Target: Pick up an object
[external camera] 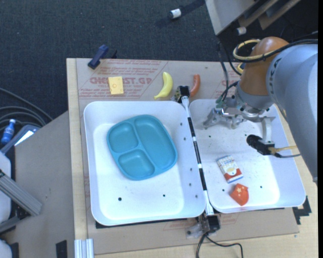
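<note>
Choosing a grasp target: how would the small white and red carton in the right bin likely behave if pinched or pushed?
The carton lies flat on the right bin floor, so it probably slides rather than rolls. It looks like a small box, likely light. Its flat faces should suit a pinch, though thin walls might dent.

A dark, speckled carpet [65, 30] covers the floor around a plywood bench top [133, 70] printed with faded red lettering. Black cables [22, 103] loop across the carpet at the left, beside a grey metal rail [20, 194] lying at a slant near the lower corner. A pale cabinet or box [242, 12] stands at the top edge, with a small white cylinder [175, 12] on the floor nearby. Even overhead light falls across the scene, casting only soft shadows.
</note>
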